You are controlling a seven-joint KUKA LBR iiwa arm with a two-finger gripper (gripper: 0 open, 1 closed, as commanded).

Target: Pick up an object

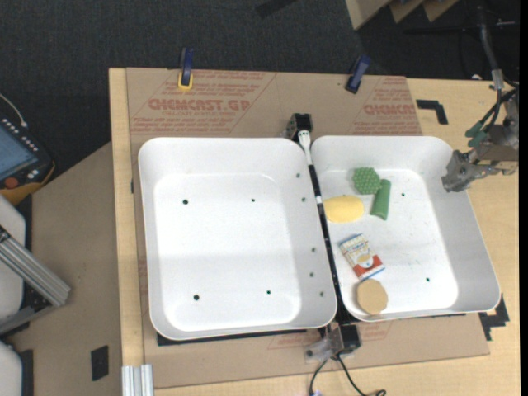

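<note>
The right bin (462, 246) holds several small things. A green knobbly piece (365, 179) lies beside a green stick (381, 198) near the bin's back. A yellow lemon-shaped object (344, 209) rests against the left wall. Below it lie a red, white and blue packet (362, 255) and a round tan disc (372, 297). My gripper (458, 174) hangs over the right bin's far right rim, apart from all of these, with nothing seen in it.
The left bin (165, 221) sits next to the right one, with a black divider strip (318, 213) between them. Both rest on a cardboard sheet (247, 97) held by blue clamps (186, 68). Cables and grey arm parts (499, 130) crowd the right side.
</note>
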